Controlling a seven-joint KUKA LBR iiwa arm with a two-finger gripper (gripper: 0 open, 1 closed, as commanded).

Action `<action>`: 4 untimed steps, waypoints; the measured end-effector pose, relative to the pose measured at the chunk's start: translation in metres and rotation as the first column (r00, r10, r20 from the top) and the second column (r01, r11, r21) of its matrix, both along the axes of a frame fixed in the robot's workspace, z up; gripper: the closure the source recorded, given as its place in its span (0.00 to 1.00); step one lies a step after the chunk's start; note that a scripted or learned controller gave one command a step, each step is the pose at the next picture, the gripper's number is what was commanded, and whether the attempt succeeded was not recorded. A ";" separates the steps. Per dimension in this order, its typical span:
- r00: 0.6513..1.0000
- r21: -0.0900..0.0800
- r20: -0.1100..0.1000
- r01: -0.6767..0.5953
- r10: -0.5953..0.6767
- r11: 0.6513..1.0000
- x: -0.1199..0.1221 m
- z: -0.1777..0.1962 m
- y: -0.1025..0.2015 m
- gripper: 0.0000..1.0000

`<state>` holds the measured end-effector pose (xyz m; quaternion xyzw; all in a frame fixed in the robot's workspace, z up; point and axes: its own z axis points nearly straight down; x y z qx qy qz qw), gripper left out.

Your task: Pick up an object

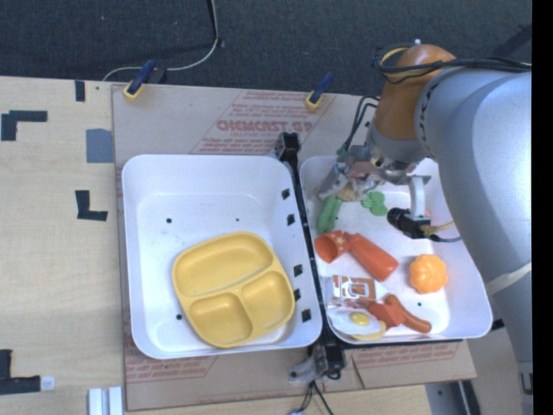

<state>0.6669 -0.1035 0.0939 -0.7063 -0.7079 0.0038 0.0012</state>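
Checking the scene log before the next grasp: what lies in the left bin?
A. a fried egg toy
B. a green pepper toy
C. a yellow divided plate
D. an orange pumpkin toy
C: the yellow divided plate lies flat in the left bin, while the small toys are clustered in the right bin, where the gripper reaches.

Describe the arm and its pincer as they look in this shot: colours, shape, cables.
The arm is bulky, rounded and smooth grey, with an orange band above the wrist. The pincer is a small metallic assembly under the wrist. A black cable loops beside it.
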 end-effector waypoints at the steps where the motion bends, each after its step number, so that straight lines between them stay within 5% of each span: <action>1: 1.000 0.007 0.011 -0.006 0.005 1.000 -0.047 0.096 0.077 1.00; 2: 1.000 0.004 0.005 0.000 0.000 1.000 -0.047 0.090 0.072 0.00; 3: 1.000 0.001 0.007 0.006 -0.006 1.000 -0.038 0.099 0.010 0.00; 4: 1.000 0.002 -0.001 0.006 -0.006 1.000 -0.080 0.060 -0.025 0.00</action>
